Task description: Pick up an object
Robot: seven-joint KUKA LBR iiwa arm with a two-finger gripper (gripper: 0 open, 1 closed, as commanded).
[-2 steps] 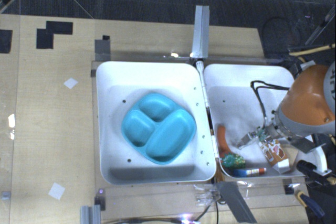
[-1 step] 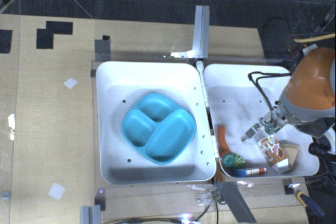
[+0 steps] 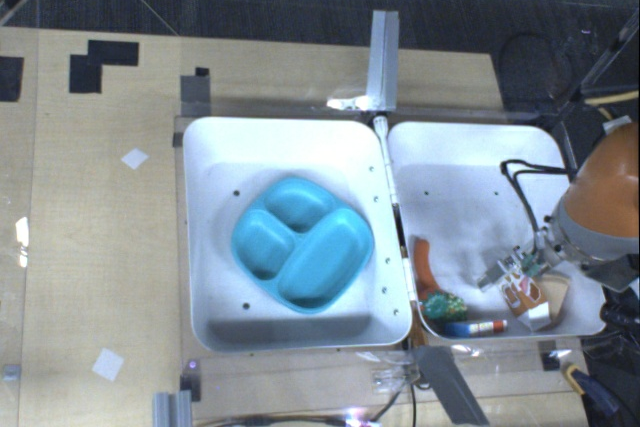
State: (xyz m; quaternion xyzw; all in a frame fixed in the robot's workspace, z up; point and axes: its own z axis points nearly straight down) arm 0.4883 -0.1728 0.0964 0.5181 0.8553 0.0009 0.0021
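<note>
At the near edge of the right bin point(image 3: 470, 155) lay a small pile of things. A marker point(image 3: 480, 326) with a blue body and a red end lay flat against the front wall. Just beside it, to the left, sat a green bushy toy point(image 3: 441, 305), touching the marker's blue end. An orange-brown stick point(image 3: 423, 265) stood along the left wall, just behind the green toy. To the right of the marker was a brown and white packet point(image 3: 528, 298), close to the front right corner.

The gripper point(image 3: 515, 267) hung low over that packet. Nothing could be seen held in it. The arm point(image 3: 605, 190) with its orange band came in from the right.

Farther back, the floor of the right bin was bare and white.

In the left bin point(image 3: 205, 215) sat a blue tray point(image 3: 302, 242) with three cups, in the middle, well apart from the pile.
</note>
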